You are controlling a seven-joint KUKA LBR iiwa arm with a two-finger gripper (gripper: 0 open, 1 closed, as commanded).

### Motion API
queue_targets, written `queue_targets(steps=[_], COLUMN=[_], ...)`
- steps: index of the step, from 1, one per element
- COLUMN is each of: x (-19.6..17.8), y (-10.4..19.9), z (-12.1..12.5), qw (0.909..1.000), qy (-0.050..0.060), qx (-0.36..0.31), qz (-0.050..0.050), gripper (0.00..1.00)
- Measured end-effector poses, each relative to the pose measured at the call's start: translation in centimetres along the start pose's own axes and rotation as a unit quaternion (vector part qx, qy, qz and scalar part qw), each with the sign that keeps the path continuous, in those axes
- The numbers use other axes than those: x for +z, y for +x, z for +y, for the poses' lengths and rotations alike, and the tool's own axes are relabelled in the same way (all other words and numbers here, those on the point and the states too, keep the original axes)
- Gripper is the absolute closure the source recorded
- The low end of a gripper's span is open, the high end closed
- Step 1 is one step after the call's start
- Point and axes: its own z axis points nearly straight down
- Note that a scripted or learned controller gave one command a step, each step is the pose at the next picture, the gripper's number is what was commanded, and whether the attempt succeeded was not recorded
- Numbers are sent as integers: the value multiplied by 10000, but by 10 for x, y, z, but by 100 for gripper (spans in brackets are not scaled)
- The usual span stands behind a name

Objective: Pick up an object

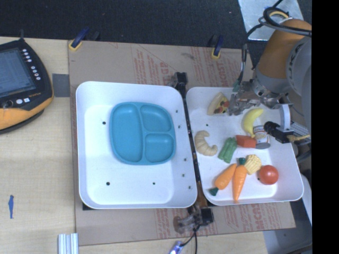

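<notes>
Pale wooden counter [37, 168] carries a brown cardboard sheet [132, 62] and two shallow white bins. At nine o'clock, the left white bin [90, 142] holds a blue sectioned plastic plate [142, 132]. At three o'clock, the right white bin [286, 192] holds toy food: two orange carrots [233, 178], a yellow banana [251, 119], a beige croissant [205, 143], a red tomato [268, 174], a green pea pod [228, 149] and a pizza slice [217, 103]. The grey arm's pincer [237, 106] hangs at the bin's twelve o'clock edge, just beside the pizza slice; whether it is spread or pressed together I cannot tell.

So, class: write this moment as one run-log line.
arm: over right bin | gripper: beside pizza slice, near banana | hold: none seen | left bin: blue plate
</notes>
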Motion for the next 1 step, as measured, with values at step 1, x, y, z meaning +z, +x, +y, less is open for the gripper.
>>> queue_targets(steps=[1], x=[0], y=[0], z=[0], qw=[10000], qy=[2], qx=[-2], qz=[0], gripper=[0])
